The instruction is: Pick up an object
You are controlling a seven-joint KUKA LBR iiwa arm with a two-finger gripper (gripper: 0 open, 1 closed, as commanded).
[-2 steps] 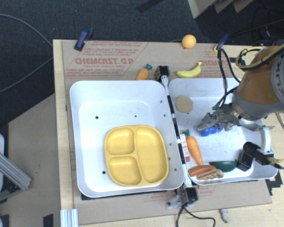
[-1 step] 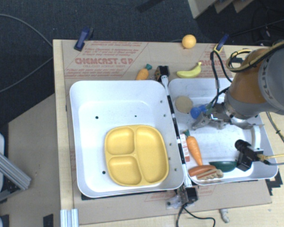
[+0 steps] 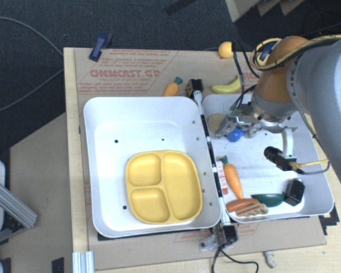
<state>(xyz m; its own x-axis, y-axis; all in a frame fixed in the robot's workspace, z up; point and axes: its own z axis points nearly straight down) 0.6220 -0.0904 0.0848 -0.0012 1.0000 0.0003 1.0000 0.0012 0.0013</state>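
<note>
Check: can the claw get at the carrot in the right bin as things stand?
Probably yes. The carrot lies uncovered by the divider, nothing on top; the claw hovers just beyond it in the same bin.

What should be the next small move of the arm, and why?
Probably a short descent: the gripper hangs over the blue object near the right bin's upper left corner, and nothing shows between its fingers yet.

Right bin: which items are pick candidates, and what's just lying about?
Pick candidates, in the right bin:
carrot
hot dog
blue object beside the gripper
dark green item
black block

Lying about:
yellow divided plate, left bin
banana, small carrot, yellow ball, blue clip, all on the bench
</note>
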